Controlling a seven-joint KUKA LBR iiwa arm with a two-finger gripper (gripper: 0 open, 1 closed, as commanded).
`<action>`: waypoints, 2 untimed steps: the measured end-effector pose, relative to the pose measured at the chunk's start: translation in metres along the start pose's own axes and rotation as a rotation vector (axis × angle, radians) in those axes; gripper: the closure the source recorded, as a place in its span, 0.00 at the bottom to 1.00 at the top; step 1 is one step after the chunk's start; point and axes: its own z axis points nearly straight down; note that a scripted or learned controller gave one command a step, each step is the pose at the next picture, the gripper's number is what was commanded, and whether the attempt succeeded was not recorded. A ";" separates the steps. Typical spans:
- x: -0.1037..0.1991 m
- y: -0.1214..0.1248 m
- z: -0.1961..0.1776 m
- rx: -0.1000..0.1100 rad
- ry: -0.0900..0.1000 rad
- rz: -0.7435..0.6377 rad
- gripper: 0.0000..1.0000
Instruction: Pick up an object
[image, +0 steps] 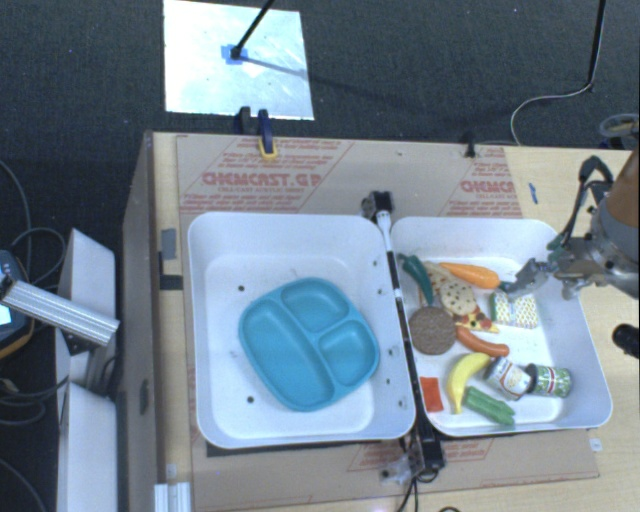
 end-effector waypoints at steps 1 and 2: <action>0.031 -0.047 0.078 0.003 0.001 0.001 0.00; 0.064 -0.053 0.143 0.000 0.001 0.000 0.00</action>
